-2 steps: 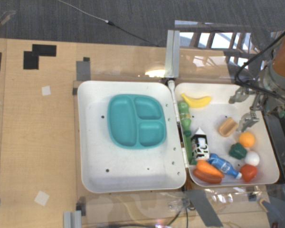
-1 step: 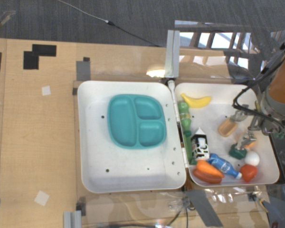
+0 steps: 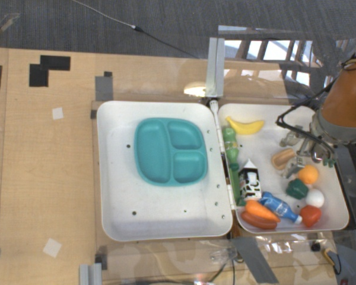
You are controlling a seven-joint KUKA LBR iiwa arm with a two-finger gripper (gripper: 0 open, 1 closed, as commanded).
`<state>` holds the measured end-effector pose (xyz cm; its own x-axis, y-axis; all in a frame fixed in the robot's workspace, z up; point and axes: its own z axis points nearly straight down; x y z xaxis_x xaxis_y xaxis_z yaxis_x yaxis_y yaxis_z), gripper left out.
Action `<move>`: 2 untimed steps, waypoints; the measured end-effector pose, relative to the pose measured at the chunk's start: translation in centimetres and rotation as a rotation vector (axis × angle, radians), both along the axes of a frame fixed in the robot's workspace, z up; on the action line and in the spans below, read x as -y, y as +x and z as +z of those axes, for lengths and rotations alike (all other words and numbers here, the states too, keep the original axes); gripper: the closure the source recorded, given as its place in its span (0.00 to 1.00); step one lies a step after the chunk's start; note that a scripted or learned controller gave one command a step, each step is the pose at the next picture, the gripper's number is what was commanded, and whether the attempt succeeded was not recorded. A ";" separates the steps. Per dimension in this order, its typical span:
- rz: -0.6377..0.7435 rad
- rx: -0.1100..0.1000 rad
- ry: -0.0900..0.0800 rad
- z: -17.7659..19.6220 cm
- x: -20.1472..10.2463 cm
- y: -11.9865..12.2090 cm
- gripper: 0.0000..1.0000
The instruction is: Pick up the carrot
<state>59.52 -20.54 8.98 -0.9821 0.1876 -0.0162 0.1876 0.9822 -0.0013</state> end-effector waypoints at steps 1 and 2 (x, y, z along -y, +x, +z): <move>-0.029 -0.001 0.002 0.0 -0.1 -6.1 0.00; -0.023 0.010 -0.001 1.3 -0.2 -5.6 1.00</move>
<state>53.87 -20.34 10.28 -0.9773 0.2101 -0.0259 0.2102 0.9777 -0.0004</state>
